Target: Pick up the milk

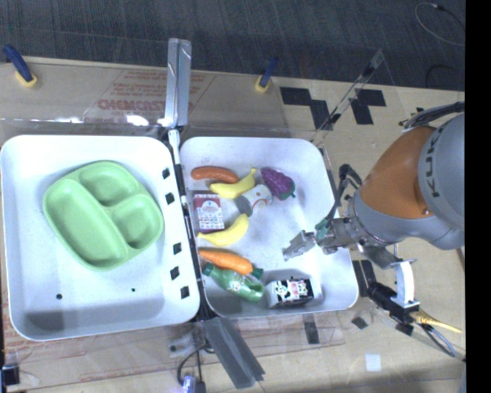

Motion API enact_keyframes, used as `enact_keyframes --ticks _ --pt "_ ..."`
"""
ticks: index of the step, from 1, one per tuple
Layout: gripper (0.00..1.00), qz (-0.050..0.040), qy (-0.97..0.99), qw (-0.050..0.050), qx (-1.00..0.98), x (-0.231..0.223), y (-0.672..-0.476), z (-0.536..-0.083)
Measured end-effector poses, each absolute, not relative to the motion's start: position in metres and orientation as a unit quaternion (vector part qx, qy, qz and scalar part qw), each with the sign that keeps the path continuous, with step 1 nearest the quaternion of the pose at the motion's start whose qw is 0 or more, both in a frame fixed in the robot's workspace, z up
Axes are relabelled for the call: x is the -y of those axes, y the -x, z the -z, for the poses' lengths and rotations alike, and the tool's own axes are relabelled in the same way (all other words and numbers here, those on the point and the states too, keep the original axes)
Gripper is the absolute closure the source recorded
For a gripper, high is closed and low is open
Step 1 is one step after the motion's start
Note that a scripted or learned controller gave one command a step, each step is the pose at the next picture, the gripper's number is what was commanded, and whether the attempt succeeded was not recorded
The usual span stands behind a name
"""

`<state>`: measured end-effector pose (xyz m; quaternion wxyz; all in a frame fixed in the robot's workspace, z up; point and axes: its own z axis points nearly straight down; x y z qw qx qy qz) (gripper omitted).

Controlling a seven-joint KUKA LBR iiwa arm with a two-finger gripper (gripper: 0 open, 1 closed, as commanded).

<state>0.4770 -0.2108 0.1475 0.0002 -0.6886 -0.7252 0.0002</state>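
JAWS: gap cannot be told, nothing seen held; gripper above right bin | TARGET: milk lying at bin's near wall, touching green vegetable | RISK: descent may strike wall or pinch the vegetable, likely failed grasp.

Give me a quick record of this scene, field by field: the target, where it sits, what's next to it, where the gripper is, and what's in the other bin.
target: milk
location: right bin, near front edge
neighbours: green veg to its left, carrot beyond that
gripper: over right bin, above and apart from milk, holding nothing
left bin: green plate
other items in right bin: sausage, two bananas, grapes, red box
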Motion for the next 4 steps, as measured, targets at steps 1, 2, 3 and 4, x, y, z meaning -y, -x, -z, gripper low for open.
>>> enact_keyframes --ticks 1,2,3,4 --pt "0.0 0.0 0.593 0.002 0.805 0.209 -0.477 -0.092" --pt "0.0 -0.0004 0.679 0.0 0.735 0.211 -0.477 -0.118" --pt "0.0 -0.0007 0.679 0.002 0.734 0.204 -0.476 -0.091" --pt "0.0 -0.0001 0.661 0.001 0.751 0.209 -0.477 -0.091"
